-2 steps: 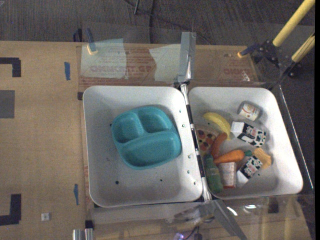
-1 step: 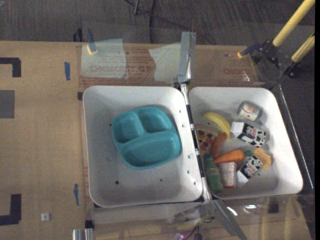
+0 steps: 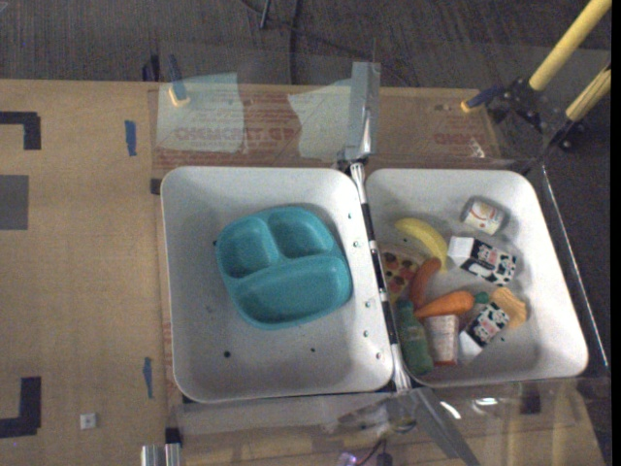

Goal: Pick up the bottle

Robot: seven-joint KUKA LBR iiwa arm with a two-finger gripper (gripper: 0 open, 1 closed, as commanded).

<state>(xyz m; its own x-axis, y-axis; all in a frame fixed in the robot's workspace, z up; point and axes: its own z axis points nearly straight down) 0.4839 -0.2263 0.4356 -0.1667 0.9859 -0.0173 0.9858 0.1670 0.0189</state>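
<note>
The green bottle (image 3: pixel 413 336) is lying lengthwise along the right bin's (image 3: pixel 558 289) left wall — gripper's state: cannot tell.

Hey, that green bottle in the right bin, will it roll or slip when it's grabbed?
The bottle lies on its side against the bin's left wall, so it may roll when nudged. It looks like smooth plastic, probably light and somewhat slippery. The cup sits right beside it, so fingers may bump that.
</note>
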